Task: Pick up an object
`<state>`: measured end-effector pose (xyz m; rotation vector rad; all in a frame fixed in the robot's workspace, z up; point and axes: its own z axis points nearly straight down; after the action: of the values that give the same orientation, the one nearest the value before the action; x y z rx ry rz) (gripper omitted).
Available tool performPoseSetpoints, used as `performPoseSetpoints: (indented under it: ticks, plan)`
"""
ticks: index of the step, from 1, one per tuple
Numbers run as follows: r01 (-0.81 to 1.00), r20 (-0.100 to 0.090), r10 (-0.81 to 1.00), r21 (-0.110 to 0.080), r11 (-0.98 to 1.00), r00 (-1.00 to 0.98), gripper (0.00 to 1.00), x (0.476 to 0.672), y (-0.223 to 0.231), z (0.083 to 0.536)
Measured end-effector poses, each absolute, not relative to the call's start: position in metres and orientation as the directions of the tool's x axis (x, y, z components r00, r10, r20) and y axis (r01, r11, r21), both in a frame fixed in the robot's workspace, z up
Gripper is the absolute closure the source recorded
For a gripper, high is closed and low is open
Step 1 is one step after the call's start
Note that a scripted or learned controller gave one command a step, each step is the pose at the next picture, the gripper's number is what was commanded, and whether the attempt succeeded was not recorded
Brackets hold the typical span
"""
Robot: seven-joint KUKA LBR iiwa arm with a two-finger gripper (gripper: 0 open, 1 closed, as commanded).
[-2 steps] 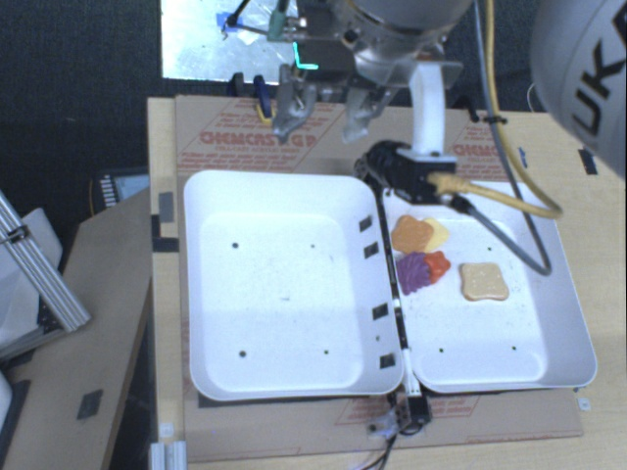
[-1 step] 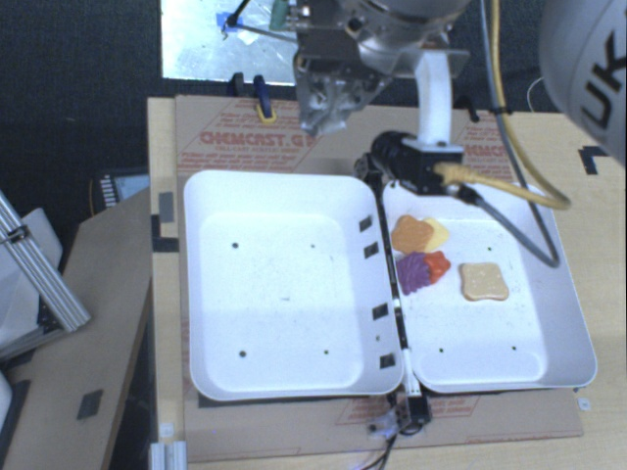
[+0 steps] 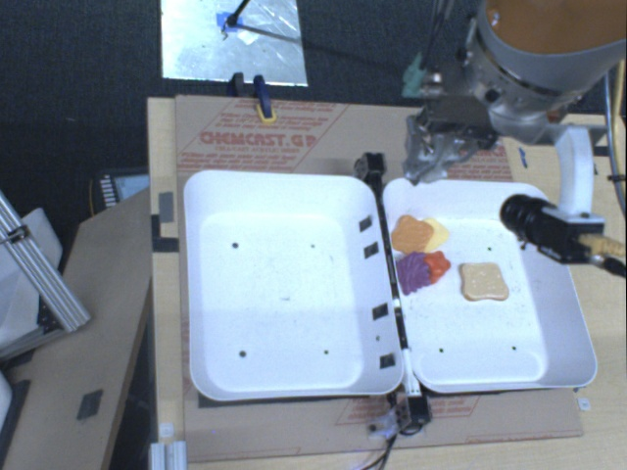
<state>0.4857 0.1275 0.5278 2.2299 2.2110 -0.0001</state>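
Over in the right bin point(image 3: 549, 360) sits a little pile of toy food, bunched up near the divider between the two bins. You've got an orange piece point(image 3: 411, 234) with a yellow piece point(image 3: 437, 231) tucked right against it, then just below those a purple bunch point(image 3: 412, 272) touching a small red-orange bit point(image 3: 438, 262). A toast-looking slice point(image 3: 484, 282) lies a bit off to the right of that cluster, flat on the bin floor by itself. The left bin point(image 3: 211, 292) is next door, sharing the middle edge. The arm point(image 3: 549, 37) comes in from the upper right, and the gripper point(image 3: 429, 164) hangs over the back rim of the right bin, above the orange piece and not touching any of the food. Honestly can't tell how the claw is set, it's just a blurry grey lump from this angle. Nothing visible in it.
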Motion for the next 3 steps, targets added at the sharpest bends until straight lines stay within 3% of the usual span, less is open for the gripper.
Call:
performPoseSetpoints:
  ticks: [1, 2, 3]
  plan:
    - [1.000, 0.003, 1.000, 0.003, 0.005, -0.005, 1.00, 0.486, 0.159, 0.535]
    - [1.000, -0.005, 1.000, -0.012, -0.003, 0.003, 1.00, 0.526, 0.122, 0.386]
    - [1.000, 0.005, 1.000, 0.017, 0.004, -0.004, 1.00, 0.486, 0.118, 0.520]
